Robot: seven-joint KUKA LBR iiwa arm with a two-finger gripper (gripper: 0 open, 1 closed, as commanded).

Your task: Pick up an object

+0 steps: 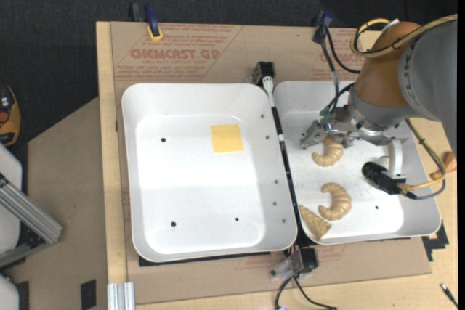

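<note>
Gripper [328,133] sits low in the right bin [418,218], right over the far croissant [328,153] — lined up for a grab (grip state: can't tell).

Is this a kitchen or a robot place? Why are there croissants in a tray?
Probably a robot test lab, not a kitchen. A robot arm reaches over two white bins clamped to a cardboard-covered bench, with cables about. The croissants look like practice items for picking up.

Smooth glossy white plastic bins [145,178], matt brown cardboard bench top [218,47], croissants [336,201] with ridged golden crust, matt yellow square [227,138]
</note>
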